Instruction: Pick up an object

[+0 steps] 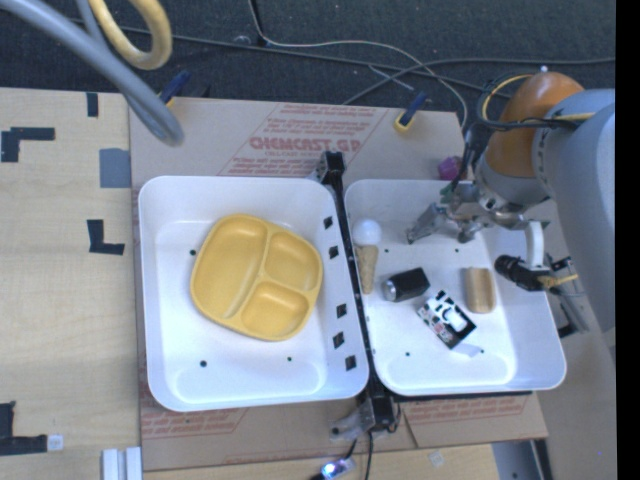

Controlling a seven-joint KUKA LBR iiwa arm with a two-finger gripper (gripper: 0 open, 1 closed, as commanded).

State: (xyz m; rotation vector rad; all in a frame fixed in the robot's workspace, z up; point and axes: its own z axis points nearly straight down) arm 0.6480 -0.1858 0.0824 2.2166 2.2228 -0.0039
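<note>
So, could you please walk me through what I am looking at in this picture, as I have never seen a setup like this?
This is one camera fixed above a bench, looking down at a slant. The grey machine with the orange band is a robot arm reaching in from the right; its gripper hangs over the right white bin, with nothing visibly between its fingers. That bin holds a toy ice cream cone, a small dark can, a black-and-white packet and a tan block. The left white bin holds a yellow divided plate. The arm's job is to pick something up.
</note>
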